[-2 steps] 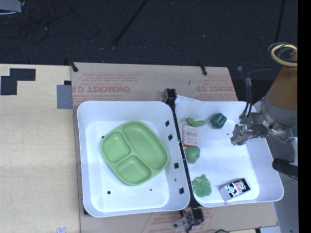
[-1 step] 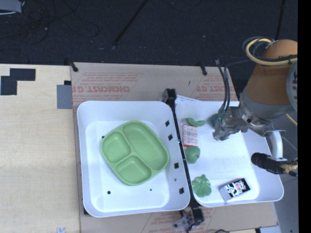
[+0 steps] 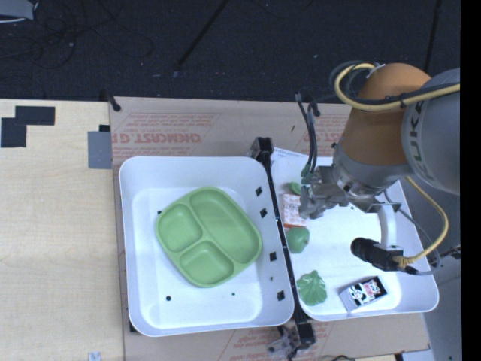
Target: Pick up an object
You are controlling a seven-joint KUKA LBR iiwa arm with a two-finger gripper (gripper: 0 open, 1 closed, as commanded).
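Pincer, whose state cannot be told, hangs over the small red-and-white paper packet in the right white bin; it looks light and bendy, best grabbed across its middle.

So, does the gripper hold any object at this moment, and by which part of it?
It cannot be told. The gripper is low in the right bin, over the red-and-white packet and near the green pepper, but no object is visibly between its fingers.
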